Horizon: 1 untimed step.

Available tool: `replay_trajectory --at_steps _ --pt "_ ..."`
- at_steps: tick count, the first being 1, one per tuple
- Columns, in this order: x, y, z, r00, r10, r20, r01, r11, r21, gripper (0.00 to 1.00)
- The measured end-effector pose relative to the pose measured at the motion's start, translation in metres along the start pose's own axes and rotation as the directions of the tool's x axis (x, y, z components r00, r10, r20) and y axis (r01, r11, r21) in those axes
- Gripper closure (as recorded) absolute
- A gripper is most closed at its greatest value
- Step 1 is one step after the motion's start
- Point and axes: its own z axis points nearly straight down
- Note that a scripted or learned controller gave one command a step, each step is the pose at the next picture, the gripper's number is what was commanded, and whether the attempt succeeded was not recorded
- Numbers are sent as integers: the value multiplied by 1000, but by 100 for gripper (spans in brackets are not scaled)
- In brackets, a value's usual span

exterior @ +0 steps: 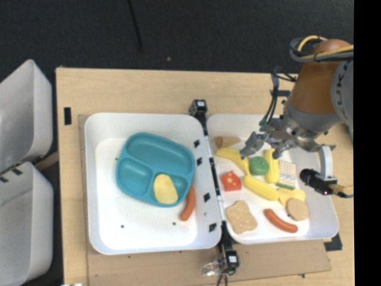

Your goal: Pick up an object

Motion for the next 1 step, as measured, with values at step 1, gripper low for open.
replay_trajectory --at_steps 1 --pt "0 2 -5 1000 -3 1 3 1000 -10 0"
